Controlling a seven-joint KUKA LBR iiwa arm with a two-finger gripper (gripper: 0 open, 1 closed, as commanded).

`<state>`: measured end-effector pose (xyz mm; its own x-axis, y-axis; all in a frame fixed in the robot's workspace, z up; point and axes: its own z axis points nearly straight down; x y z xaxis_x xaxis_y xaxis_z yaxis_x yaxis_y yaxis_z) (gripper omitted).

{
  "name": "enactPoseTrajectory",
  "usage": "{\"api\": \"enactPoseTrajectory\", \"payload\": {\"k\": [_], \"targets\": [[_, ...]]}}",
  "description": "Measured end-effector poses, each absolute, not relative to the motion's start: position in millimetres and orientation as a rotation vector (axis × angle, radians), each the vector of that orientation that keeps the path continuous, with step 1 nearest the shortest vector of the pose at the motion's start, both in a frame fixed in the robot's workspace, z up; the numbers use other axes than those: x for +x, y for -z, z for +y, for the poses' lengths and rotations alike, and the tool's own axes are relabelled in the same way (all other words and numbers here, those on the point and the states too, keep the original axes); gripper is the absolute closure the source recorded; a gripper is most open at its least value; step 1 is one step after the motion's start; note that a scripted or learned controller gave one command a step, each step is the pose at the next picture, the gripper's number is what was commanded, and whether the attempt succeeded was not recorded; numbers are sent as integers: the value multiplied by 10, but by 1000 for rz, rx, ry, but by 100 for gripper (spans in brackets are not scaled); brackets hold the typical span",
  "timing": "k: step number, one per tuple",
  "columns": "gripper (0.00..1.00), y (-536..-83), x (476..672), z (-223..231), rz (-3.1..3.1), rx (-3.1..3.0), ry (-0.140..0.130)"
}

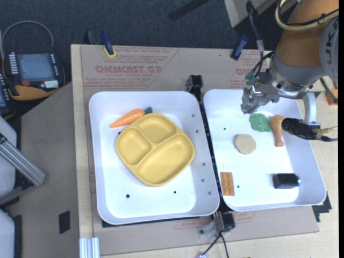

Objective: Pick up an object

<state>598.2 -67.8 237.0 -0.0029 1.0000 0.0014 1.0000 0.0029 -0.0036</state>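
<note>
— Closest to the lens, what lies at the near rim of the right bin (306,198)?

— An orange-brown wafer (227,183) sits at the near left corner of that bin, just inside the wall it shares with the left bin (102,144). To its right, also near the front rim, lies a black block (285,180).

— And the thing to be picked up?

— Any of them could serve. Nearest the pincer (250,106) is a green lump (260,122), in the far half of the right bin. It lies just below and right of the pincer's tip; I cannot tell whether they touch. Nothing is seen between the fingers.

— Is the pincer spread or pressed together?

— I cannot tell. It is a dark grey cluster seen from above, and its tip is too muddled to read.

— What surrounds the green lump?

— A tan round disc (245,144) lies near it, toward the front and slightly left. An orange-tan wooden peg (277,129) lies just to its right, running front to back. A black cylinder on the arm (306,31) sticks out over the bin just beside that peg.

— And the other bin?

— A yellow divided plate (155,149) with three compartments lies in the middle. A carrot (127,118) rests against its far left rim, green end pointing right.

— Beyond the bins?

— Both rest on a cardboard-covered surface (161,69) with red printing. A handheld control pad (33,74) with a screen lies off to the far left.
</note>
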Motion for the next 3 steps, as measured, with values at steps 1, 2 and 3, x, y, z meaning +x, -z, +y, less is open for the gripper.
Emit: {"api": "enactPoseTrajectory", "payload": {"k": [1,2,3], "targets": [[100,-2343,5895,-238,-2224,-2214,-1],[100,-2219,5696,303,-2223,-2213,-3],[100,-2124,5516,819,-2224,-2212,-3]]}}
